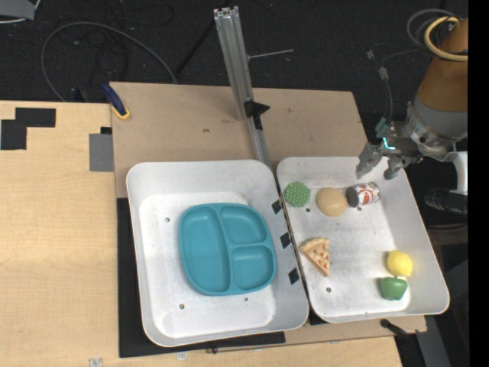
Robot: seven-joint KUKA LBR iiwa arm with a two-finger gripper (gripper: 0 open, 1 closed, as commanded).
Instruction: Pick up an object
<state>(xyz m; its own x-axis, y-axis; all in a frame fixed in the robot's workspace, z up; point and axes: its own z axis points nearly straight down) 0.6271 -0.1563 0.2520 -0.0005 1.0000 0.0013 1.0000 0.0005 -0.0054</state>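
Over the far right part of the right bin [428,239], the gripper [380,164] is seen with its jaws spread and nothing between them, just above a small red-and-white can [364,196] lying on its side. The arm [443,82] is angled in from the far right; writing on the can is too small to be read.

Non-task items on and around the table [306,113]

The left bin [153,297] serves as the landmark. A teal divided tray [227,248] lies flat inside it, near its centre. An aluminium extrusion post [235,63] stands behind its far right corner. A light wood panel [53,243] lies just left of it. Black cables [84,37] lie on the dark floor well behind it.
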